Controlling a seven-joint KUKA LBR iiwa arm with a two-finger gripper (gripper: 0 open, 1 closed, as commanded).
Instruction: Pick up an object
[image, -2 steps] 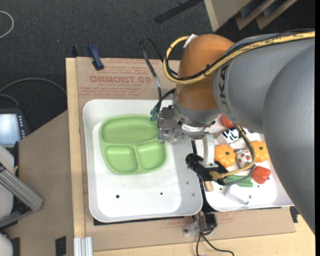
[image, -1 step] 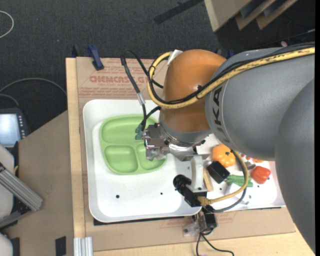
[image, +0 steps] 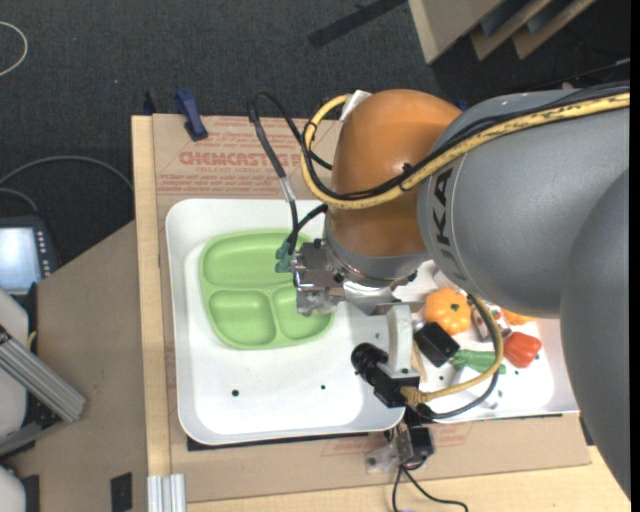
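Note:
A light green divided plate (image: 250, 288) lies in the left white bin (image: 200, 380). The arm's orange band and grey body fill the upper right of the camera view. The gripper (image: 312, 285) hangs over the plate's right edge, mostly hidden under the wrist. In the right bin lie an orange pumpkin-like toy (image: 447, 312), a red pepper-like toy (image: 522, 347) and a green stick-shaped toy (image: 476, 359), partly hidden by the arm.
Black cable fittings (image: 378, 375) dangle from the wrist over the divider between the bins. The bench is cardboard-topped with red print (image: 225, 158). A blue clip (image: 190, 113) sits at the bench's far left edge.

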